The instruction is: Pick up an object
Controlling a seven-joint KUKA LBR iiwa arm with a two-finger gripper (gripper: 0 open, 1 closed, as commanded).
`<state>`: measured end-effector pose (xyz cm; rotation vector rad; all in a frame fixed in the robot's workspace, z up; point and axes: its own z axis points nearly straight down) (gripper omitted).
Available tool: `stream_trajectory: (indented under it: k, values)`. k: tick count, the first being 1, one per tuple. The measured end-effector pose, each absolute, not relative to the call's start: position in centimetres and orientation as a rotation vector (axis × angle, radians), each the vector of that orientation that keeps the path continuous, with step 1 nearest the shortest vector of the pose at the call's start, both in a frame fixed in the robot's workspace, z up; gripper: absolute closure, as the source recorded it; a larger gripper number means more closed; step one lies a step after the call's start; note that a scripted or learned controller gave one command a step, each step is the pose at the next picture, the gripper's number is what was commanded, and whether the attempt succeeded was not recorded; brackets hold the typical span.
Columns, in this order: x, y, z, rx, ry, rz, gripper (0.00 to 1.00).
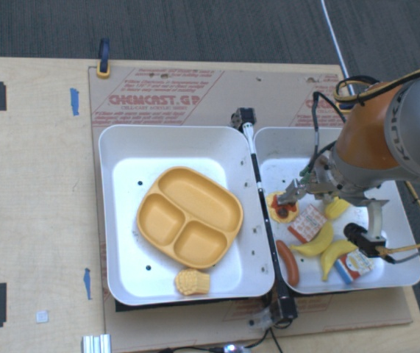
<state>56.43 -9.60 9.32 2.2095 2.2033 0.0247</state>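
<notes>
The right bin [408, 274] holds several toy foods. A small red and yellow piece [282, 207] lies near its left wall, beside a red and white box [309, 222]. Two bananas [326, 245] lie in the middle, and a brown sausage [288, 262] sits at the front left. There is also a yellow piece [337, 209] and a small carton [357, 265]. My gripper [293, 194] hangs low in this bin, pointing left, just above and right of the red and yellow piece. The arm hides the bin's back right part.
The left bin [114, 197] bears a yellow divided plate [189, 217], with a yellow corn-like toy [193, 281] at the front. A black rail [257, 182] runs between the bins. A cable [386, 252] loops over the right bin's front.
</notes>
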Motion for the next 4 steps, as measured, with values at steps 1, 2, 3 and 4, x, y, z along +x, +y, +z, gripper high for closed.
stream_trajectory:
  k: [1,2,3,4]
  values:
    - [56.6,-9.2,10.5,2.209,2.210,0.036,1.00]
    - [51.6,-22.5,17.2,2.220,2.219,0.000,1.00]
    - [51.7,-22.4,17.2,2.220,2.220,0.001,0.00]
    - [52.6,-19.2,8.9,2.217,2.219,0.007,0.00]
